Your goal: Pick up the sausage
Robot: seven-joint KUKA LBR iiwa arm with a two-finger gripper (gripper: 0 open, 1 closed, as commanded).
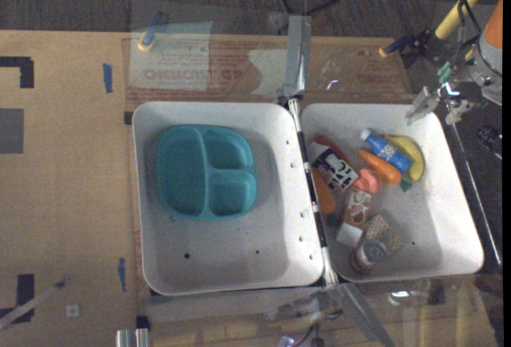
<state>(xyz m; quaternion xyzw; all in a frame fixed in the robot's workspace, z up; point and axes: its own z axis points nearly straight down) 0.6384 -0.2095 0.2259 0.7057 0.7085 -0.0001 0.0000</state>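
Well, sausage (325, 192) far lower-left of end effector (440, 99)

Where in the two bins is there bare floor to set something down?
Left bin: a bare strip along the near edge, below the teal divided plate, and a narrower one to its right. Right bin: bare floor along the right wall, past the banana. Its left half is crowded with piled items.

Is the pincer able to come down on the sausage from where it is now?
Probably yes. The sausage lies by the right bin's left wall, nothing on top; a box crowds it. The pincer hangs at the far corner.
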